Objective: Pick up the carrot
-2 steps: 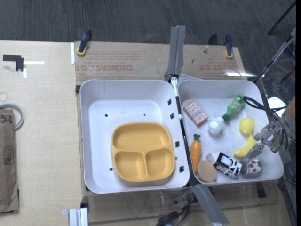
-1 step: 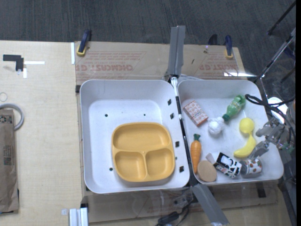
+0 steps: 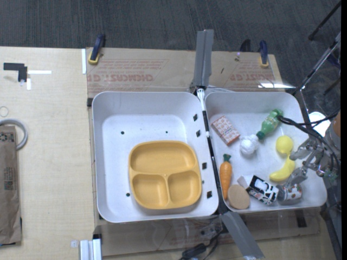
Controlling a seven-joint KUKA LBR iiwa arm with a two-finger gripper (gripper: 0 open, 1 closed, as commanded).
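Note:
The carrot (image 3: 225,170), orange with a green top, lies along the left wall of the right bin (image 3: 244,103), its tip pointing toward the front. My gripper (image 3: 300,166) hangs over that bin's right side, well to the right of the carrot. It is open with nothing between its fingers. Its fingertips are close to the right end of a yellow banana (image 3: 283,170).
The right bin also holds a pink box (image 3: 225,130), a white ball (image 3: 249,145), a green bottle (image 3: 268,123), a lemon (image 3: 284,144), a tan round piece (image 3: 238,197) and a black-and-white item (image 3: 264,190). A yellow divided plate (image 3: 139,192) sits in the left bin (image 3: 108,145).

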